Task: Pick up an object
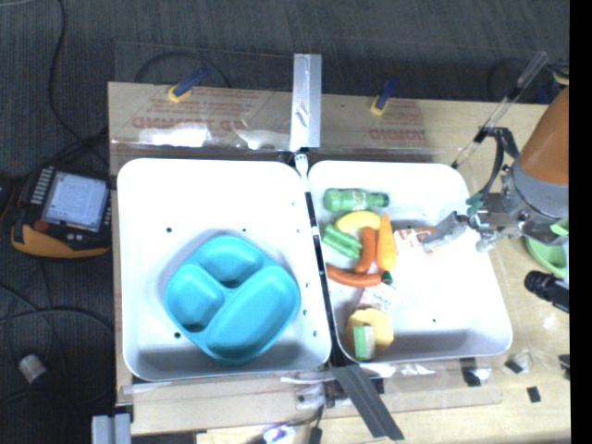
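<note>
Several toy foods lie at the left side of the right bin (462, 322): a green bottle (354, 198), a yellow piece (356, 220), green pieces (340, 242), an orange carrot (369, 248), a red-orange pepper (353, 277) and a yellow and green piece (367, 329) nearer the front. My gripper (433, 239) reaches in from the right and hangs low over the bin's right middle. It sits just right of the carrot cluster and points left toward it. I see nothing held between its tips.
The left bin (148, 192) holds a blue divided plate (231, 294). A metal divider post (306, 100) stands behind the seam between the bins. A handheld screen device (65, 206) and cables lie on the floor at left. Green and black items (550, 266) sit right of the bins.
</note>
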Action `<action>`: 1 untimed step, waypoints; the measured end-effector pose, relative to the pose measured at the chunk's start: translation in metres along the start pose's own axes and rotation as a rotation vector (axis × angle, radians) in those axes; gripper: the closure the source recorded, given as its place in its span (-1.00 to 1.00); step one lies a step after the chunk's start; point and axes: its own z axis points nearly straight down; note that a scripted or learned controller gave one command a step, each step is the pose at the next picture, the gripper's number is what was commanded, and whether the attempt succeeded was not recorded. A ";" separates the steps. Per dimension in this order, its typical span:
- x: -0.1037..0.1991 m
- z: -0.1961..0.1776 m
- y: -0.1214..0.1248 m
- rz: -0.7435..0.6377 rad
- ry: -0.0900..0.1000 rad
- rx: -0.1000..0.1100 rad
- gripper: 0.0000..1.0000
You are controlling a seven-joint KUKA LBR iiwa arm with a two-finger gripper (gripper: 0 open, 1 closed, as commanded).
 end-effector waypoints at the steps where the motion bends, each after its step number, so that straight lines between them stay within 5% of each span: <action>1: -0.016 0.084 -0.022 0.497 0.001 0.003 -1.00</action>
